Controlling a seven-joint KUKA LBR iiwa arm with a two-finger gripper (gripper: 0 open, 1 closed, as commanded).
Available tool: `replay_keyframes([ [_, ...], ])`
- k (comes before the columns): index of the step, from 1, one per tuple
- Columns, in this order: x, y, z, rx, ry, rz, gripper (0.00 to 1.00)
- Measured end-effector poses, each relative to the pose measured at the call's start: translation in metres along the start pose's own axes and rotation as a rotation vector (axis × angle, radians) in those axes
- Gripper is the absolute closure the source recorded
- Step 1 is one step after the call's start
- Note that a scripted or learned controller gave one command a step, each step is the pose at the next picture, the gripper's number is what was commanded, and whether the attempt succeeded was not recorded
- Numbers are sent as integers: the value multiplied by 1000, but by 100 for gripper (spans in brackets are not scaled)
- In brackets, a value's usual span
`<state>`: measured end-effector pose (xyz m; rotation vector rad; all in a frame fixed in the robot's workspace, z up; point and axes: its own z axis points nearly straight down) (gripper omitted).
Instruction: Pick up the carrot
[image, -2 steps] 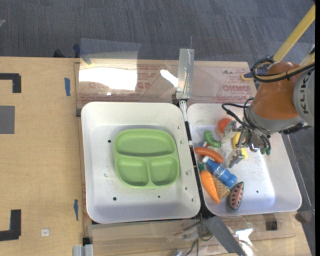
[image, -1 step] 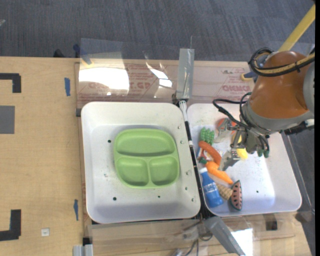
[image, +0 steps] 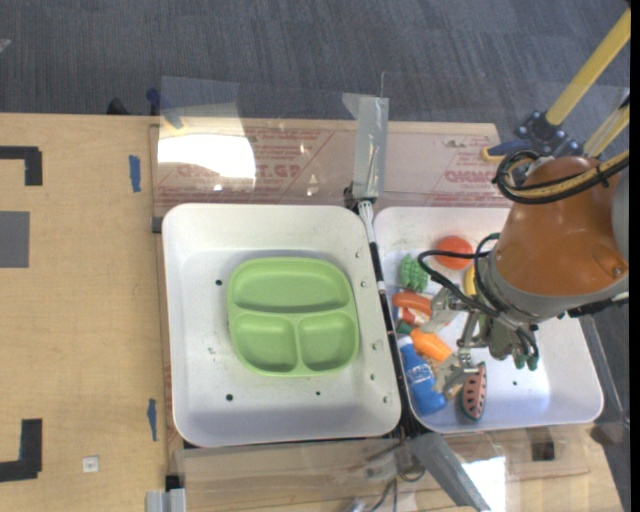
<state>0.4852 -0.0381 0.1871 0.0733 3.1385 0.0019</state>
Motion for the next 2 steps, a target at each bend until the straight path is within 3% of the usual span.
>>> replay_keyframes([
  [2,-34,39,2,0,-4,245,0],
])
